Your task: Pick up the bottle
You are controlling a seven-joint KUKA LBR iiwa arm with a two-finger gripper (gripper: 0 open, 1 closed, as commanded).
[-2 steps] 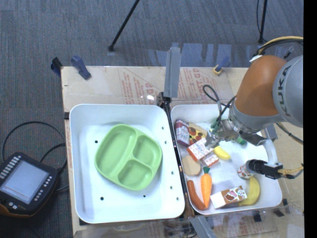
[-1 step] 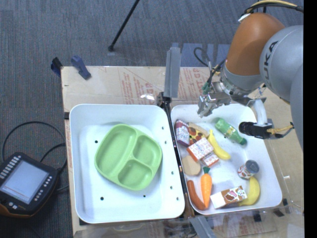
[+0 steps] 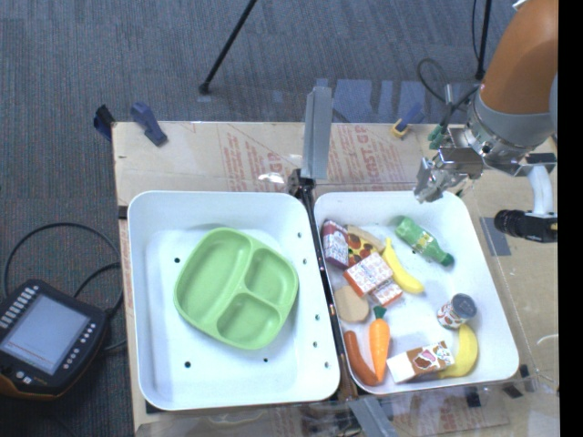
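While the grey two-finger gripper (image 3: 430, 192) hangs over the far rim of the right-hand shallow white bin (image 3: 499, 312), the small green plastic bottle (image 3: 424, 241) lies on its side just below it, near a yellow toy banana (image 3: 402, 269). Whether the jaws are apart or together cannot be told. The step looks like the approach; next the gripper must descend over the bottle.
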